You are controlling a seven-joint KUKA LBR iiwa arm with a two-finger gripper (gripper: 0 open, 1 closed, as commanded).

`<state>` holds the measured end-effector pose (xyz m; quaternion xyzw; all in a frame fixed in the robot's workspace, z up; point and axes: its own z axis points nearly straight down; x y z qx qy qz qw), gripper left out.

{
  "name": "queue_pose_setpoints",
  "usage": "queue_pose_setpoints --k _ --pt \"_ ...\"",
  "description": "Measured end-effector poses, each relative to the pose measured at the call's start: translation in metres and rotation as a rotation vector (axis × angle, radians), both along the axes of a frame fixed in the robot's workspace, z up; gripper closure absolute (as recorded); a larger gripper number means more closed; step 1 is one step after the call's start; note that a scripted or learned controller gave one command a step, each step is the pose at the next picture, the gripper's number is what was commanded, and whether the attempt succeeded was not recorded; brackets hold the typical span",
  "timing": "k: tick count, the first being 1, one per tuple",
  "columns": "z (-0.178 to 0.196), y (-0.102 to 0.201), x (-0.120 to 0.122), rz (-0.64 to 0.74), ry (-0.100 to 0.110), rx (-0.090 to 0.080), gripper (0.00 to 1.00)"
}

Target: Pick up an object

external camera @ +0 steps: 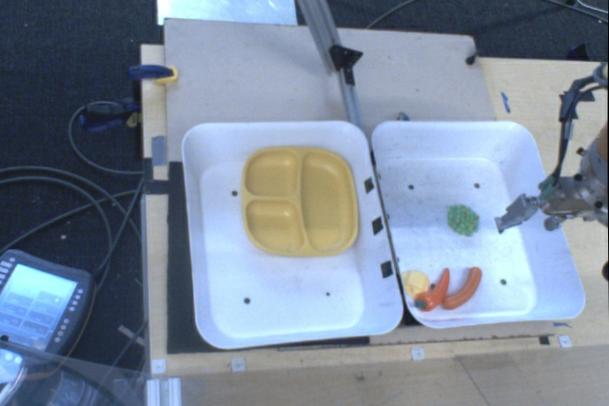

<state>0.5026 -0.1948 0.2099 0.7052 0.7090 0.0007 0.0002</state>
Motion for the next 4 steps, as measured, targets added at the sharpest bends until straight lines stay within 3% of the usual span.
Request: queue_pose_setpoints --k 1,3,4 --pt "0.000 0.000 0.000 -0.002 -0.001 0.000 0.00" --pt "-0.104 -0.003 -0.003 -0.005 0.006 0.001 0.00" --pt "-0.120 -0.002 -0.003 -0.005 0.003 0.000 0.00"
